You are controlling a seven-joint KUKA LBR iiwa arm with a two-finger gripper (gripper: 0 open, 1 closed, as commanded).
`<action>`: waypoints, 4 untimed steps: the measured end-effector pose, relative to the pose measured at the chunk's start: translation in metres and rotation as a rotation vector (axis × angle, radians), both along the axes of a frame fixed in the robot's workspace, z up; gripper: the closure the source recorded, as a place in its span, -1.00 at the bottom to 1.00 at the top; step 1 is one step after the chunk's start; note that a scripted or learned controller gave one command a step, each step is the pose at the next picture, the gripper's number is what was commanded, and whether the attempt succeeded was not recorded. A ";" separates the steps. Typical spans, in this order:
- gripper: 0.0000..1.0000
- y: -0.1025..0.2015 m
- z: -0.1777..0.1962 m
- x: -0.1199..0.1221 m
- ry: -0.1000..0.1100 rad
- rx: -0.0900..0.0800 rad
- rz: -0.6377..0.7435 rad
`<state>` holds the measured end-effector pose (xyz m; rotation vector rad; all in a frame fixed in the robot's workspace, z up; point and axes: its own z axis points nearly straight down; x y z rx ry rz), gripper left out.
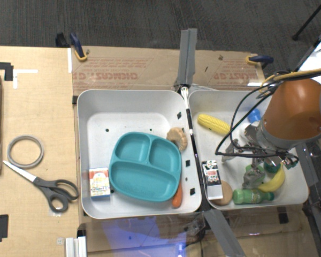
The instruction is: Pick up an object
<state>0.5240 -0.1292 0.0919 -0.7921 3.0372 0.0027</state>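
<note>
1. Brown cardboard [37, 90] covers the bench beyond the left bin [91, 111], with grey carpet behind it.
2. On that cardboard, left of the left bin, lie a roll of tape [25, 151] and a pair of scissors [45, 187].
3. Inside the left bin a teal divided plate [145, 166] takes the middle; a small carton [99, 183] stands at its left edge, a brownish round item [177, 137] touches its upper right corner, and an orange piece [176, 198] peeks out at its lower right.
4. Just beside the left bin, the right bin [224, 98] holds a corn cob [213, 124] near its upper left, a small box [211, 172] and a tan round piece [221, 193] along its left wall.
5. The gripper [255, 167] hangs low in the right bin's lower right part, under the orange wrist [294, 108] and black cables.
6. A banana [273, 180] lies just right of the gripper and a green bottle [252, 196] lies just below it, both close to the bin's near wall.
7. Whether the jaws are apart or closed cannot be told; the wrist and cables hide them.
8. Open white floor remains in the right bin between the corn cob and the small box.
</note>
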 end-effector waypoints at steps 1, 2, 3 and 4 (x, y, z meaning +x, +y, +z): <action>1.00 0.001 0.010 0.001 -0.004 0.001 0.001; 1.00 0.069 0.125 -0.014 -0.003 -0.001 -0.010; 1.00 0.027 0.170 0.034 -0.003 -0.001 0.200; 1.00 -0.046 0.169 0.107 -0.004 -0.001 0.209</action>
